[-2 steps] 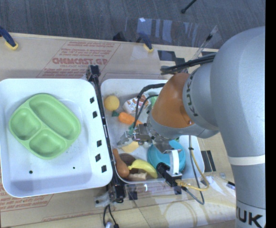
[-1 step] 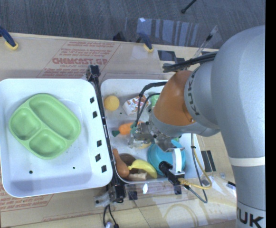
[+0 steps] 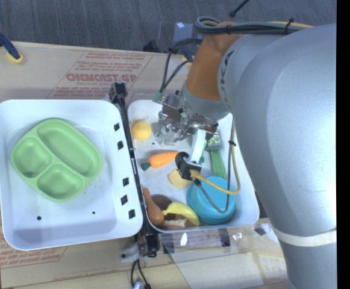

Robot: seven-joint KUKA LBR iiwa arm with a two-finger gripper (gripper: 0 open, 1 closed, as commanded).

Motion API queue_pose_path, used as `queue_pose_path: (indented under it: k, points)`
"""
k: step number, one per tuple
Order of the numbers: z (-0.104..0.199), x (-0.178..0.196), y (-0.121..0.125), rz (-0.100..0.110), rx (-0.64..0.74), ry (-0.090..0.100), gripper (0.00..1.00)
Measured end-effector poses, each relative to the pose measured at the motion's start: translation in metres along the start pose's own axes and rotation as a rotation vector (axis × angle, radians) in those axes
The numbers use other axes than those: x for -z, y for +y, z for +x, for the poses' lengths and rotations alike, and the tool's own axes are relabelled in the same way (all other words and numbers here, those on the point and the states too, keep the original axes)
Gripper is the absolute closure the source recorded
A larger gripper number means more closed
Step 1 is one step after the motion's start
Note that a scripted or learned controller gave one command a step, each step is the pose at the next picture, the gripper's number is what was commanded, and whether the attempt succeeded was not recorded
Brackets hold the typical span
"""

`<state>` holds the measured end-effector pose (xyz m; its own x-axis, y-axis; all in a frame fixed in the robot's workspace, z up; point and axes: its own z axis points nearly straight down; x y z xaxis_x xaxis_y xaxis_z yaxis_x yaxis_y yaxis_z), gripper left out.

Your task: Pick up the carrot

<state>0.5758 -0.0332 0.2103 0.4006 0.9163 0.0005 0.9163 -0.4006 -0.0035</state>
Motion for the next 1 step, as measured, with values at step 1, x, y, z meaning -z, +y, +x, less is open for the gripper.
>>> queue_pose_path:
  k: [1]
  points:
    - [-0.0024, -0.0028, -0.0008, 0.006, -0.004, -0.003, 0.0]
